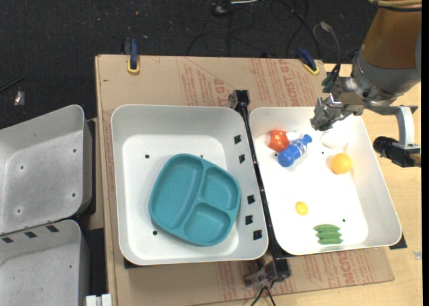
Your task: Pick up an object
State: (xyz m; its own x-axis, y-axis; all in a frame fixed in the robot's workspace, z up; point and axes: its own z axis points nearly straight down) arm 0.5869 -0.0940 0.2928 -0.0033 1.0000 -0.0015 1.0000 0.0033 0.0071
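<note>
The gripper (323,118) hangs over the far part of the right bin (382,227), beside a red object (278,140) and a blue bottle (293,151). An orange ball (341,163), a small yellow piece (301,208) and a green item (328,234) lie nearer. The left bin (127,164) holds a teal divided plate (194,199).

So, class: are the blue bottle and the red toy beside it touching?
Touching. The camera view shows the blue bottle lying against the red toy in the right bin, with no white floor visible between them.
</note>
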